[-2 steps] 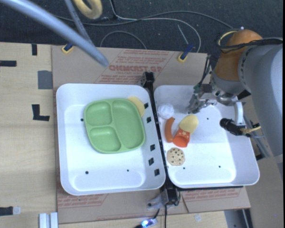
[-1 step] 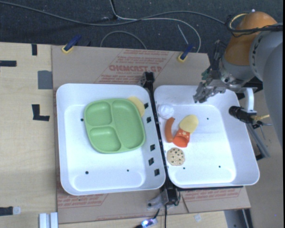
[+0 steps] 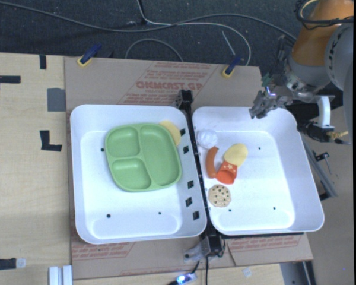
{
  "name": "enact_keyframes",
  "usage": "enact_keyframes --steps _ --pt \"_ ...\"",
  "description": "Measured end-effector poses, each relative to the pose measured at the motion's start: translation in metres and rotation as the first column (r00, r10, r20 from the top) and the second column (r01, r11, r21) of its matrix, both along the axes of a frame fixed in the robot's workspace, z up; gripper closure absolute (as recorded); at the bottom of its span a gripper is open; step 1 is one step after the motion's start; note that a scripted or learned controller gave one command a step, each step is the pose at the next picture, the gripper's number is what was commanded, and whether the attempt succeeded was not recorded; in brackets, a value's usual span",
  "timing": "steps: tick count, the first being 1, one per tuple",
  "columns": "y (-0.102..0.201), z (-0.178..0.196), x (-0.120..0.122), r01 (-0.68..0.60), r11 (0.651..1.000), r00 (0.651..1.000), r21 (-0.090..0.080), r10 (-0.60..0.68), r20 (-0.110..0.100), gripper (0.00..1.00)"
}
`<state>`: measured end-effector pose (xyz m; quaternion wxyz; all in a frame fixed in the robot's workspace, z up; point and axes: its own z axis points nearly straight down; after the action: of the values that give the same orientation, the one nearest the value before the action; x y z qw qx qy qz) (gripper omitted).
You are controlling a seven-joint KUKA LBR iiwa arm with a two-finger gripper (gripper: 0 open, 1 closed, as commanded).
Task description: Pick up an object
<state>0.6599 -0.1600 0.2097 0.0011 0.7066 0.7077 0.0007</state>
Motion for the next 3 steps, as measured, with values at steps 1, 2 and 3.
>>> enact_keyframes --steps 1,2,3 --pt "0.045 0.002 -0.004 -0.003 1.000 1.000 0.001 0.003 -0.004 1.00" --pt "0.099 0.013 -0.023 -0.003 1.000 1.000 0.002 0.003 -0.005 1.00" --pt "0.149 0.002 -0.034 -0.003 1.000 1.000 0.001 0.003 -0.006 1.00"
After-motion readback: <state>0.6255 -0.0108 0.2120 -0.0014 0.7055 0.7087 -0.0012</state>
